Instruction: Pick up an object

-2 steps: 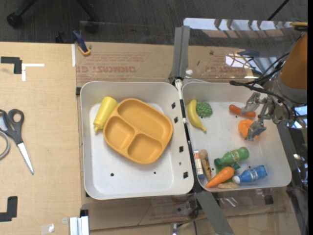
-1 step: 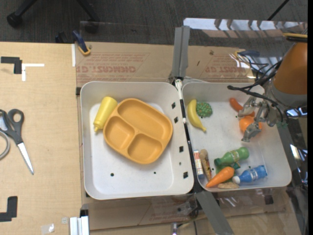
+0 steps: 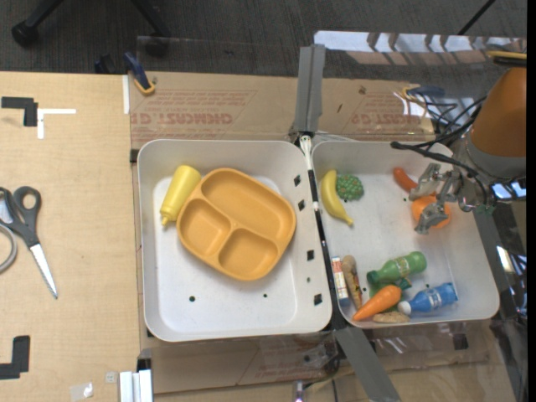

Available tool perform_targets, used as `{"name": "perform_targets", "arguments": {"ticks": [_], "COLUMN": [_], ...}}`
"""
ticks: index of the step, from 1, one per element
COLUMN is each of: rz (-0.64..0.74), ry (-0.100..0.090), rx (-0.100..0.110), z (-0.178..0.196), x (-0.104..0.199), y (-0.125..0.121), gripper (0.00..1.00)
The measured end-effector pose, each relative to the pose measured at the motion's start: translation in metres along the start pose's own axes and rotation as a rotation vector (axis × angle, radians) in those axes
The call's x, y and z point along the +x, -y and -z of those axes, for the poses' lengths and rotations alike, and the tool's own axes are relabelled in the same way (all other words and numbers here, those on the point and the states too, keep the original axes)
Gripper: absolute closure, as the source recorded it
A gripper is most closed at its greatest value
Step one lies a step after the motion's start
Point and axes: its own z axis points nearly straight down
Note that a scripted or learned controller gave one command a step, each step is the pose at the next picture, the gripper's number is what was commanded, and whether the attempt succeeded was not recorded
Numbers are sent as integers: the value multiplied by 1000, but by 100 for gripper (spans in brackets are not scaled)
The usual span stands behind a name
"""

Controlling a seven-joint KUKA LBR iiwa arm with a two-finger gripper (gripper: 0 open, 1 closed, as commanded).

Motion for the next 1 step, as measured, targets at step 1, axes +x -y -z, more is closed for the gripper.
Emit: {"name": "perform_targets", "arguments": {"ticks": [1], "rz": [-52], "ry": [-6], "rx": [-2], "z": [122], "x": [14], "y": [-64], "gripper": [100]}}
